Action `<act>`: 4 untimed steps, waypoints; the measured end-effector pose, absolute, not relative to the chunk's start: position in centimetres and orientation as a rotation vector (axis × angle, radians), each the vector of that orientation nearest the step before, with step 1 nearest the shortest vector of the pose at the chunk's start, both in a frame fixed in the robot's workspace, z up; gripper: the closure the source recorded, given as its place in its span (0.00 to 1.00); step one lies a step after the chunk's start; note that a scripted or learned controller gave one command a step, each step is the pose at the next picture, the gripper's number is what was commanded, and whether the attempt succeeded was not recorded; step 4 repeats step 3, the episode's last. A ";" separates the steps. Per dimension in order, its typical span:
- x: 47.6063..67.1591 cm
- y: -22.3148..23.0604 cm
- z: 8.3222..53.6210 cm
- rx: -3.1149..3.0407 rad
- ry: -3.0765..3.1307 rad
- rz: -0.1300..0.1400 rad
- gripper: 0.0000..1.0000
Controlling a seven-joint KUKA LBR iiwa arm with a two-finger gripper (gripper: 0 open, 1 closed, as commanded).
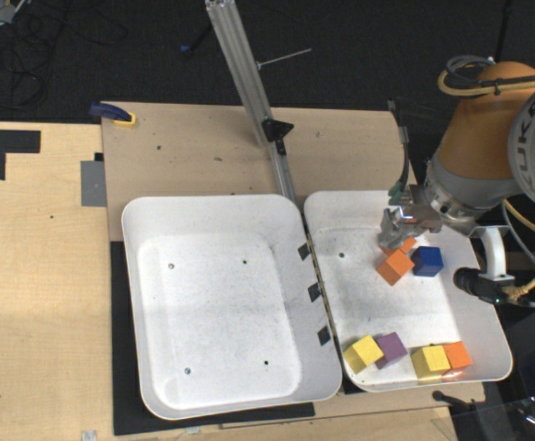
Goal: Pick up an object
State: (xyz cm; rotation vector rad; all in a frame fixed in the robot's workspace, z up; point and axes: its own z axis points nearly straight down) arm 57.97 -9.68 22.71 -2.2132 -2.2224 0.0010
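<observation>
In the right bin (pixel 359 237) an orange block (pixel 396 265) lies beside a blue block (pixel 427 261). My gripper (pixel 398 231) hangs just above the orange block's far edge, low over the bin floor. Along the bin's near edge sit a yellow block (pixel 365 351), a purple block (pixel 391 347), another yellow block (pixel 429 362) and an orange block (pixel 457 356). The fingers are small and blurred against the blocks, so their gap cannot be read.
The left bin (pixel 157 246) stands alongside, split from the right one by a ridge with black clips (pixel 314 291). A slanted metal rail (pixel 249 81) rises behind the bins. The arm's orange band (pixel 483 136) looms over the right bin's far right corner.
</observation>
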 end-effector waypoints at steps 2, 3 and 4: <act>54.7 1.2 23.8 -2.212 -2.222 0.002 1.00; 53.4 5.9 24.4 -2.212 -2.221 0.005 1.00; 53.4 5.9 24.4 -2.212 -2.221 0.005 1.00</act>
